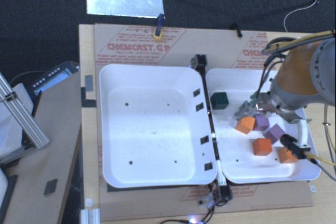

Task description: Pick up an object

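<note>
Desk (89, 128) with two white bins; the arm (302, 73) reaches into the right bin (231, 165). Claw (251, 108) hangs low, its opening impossible to tell. Orange block (245, 125) sits just below it, purple block (261, 123) beside, green block (219, 100) to its left.

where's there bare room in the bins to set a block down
The left bin offers its whole floor, wall to wall. In the right bin, bare strips lie along the far wall behind the green block and at the near left corner. It is crowded around the gripper, among orange blocks and purple blocks.
</note>
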Motion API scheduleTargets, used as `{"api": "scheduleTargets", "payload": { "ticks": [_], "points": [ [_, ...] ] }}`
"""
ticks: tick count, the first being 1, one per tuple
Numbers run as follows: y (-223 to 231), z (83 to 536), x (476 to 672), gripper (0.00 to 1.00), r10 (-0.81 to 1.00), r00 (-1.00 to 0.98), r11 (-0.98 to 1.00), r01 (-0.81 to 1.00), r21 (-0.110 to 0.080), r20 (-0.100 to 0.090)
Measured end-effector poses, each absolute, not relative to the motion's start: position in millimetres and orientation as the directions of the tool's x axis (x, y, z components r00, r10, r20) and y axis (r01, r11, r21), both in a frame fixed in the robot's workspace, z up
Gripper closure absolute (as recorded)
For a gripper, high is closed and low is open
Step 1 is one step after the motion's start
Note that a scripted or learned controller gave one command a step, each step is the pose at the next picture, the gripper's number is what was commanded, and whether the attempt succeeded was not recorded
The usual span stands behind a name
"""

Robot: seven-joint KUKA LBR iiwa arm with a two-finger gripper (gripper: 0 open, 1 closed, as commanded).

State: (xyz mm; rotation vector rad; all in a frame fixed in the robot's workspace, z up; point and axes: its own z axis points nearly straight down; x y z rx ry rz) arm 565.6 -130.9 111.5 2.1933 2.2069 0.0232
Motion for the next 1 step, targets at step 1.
{"api": "scheduleTargets", "payload": {
  "ticks": [1],
  "points": [
    [-132.1, 105.1, 540.9, 0.0, 1.0, -0.004, 0.004, 0.999, 0.031, -0.012]
  ]
}}
